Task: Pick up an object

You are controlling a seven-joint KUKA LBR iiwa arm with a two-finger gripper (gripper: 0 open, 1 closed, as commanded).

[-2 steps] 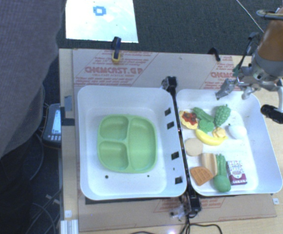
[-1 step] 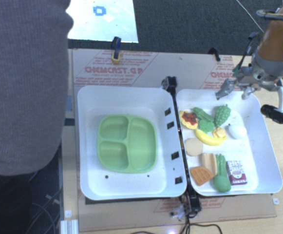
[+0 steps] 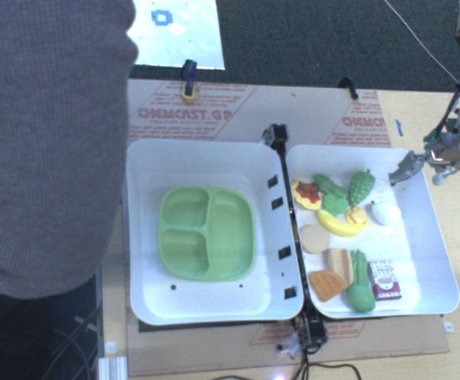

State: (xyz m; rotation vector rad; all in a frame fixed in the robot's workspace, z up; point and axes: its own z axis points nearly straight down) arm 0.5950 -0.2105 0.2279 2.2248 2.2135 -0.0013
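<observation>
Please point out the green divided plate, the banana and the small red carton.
green divided plate (image 3: 207, 232), camera view, centre ridge.
banana (image 3: 340, 225), camera view, middle of curve.
small red carton (image 3: 384, 279), camera view, top face.

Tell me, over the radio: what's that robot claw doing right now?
Metal two-finger gripper over right white bin's far corner. Nothing between its fingers. Toy food heaped below, small white egg nearest.
</observation>
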